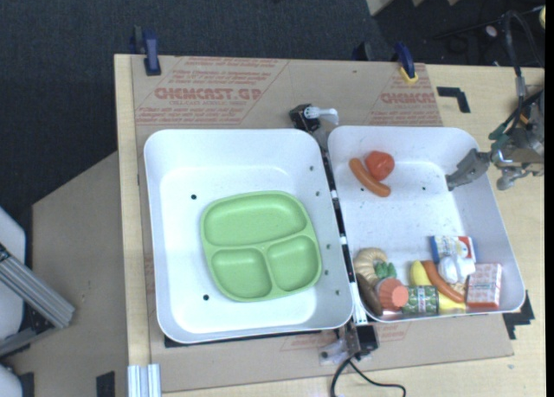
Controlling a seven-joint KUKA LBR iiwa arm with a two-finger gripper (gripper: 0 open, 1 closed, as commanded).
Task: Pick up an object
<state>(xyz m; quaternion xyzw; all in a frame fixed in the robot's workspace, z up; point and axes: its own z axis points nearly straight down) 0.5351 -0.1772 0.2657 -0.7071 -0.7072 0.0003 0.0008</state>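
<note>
At the frame's right edge the gripper (472, 168) shows a dull grey finger – behind it pale metal hardware, perhaps brackets – with dark cables looping above.

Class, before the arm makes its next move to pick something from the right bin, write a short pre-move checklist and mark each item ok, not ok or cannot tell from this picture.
1. Gripper is over the right bin, near its far right rim: ok.
2. Nothing between its fingers yet: ok.
3. Finger opening wide enough: cannot tell.
4. A loose target stands apart: ok, the tomato and the sausage lie by themselves at the far end, touching each other.
5. Near-end pile is crowded, poor for a clean grasp: not ok.
6. Green tray sits in the left bin, off the path: ok.
</note>
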